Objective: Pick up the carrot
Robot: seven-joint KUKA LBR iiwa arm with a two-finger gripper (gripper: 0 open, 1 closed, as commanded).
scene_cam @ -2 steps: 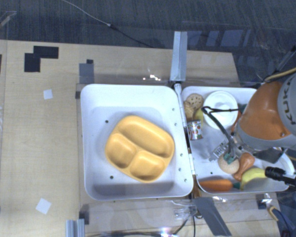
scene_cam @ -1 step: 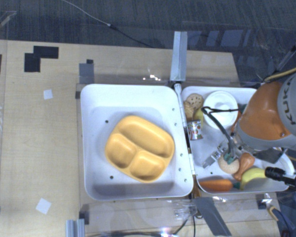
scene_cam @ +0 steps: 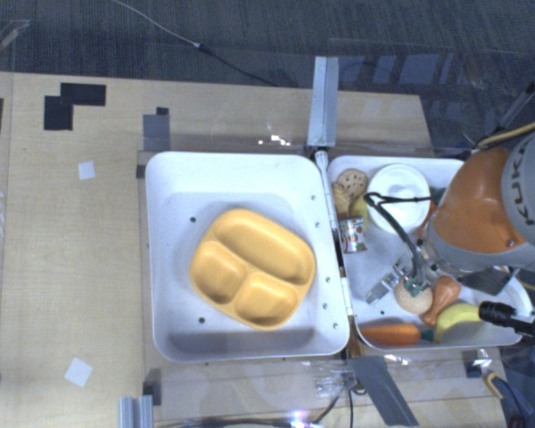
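Carrot (scene_cam: 390,333): orange, lying lengthwise along the near wall of the right bin (scene_cam: 446,164), untouched. Banana (scene_cam: 459,318): yellow, just right of the carrot, near the same wall. Drumstick-shaped item (scene_cam: 442,294): orange-brown, between the banana and a pale round item (scene_cam: 414,300), touching both as far as can be told. Jaws (scene_cam: 408,279): at the end of the arm (scene_cam: 481,212), low over the right bin, directly above the pale round item and apart from the carrot; whether they are released or clenched cannot be told. Small can (scene_cam: 351,234): upright against the right bin's left wall. Cookie (scene_cam: 349,185): tan, speckled, in the far left corner of the right bin. White bowl (scene_cam: 401,188): round, beside the cookie at the far wall, partly crossed by a black cable (scene_cam: 383,210). Left bin (scene_cam: 169,239): holds 1 yellow compartment tray (scene_cam: 251,267), tilted diagonally near its centre. Desk (scene_cam: 62,266): light wood, carrying both bins side by side.
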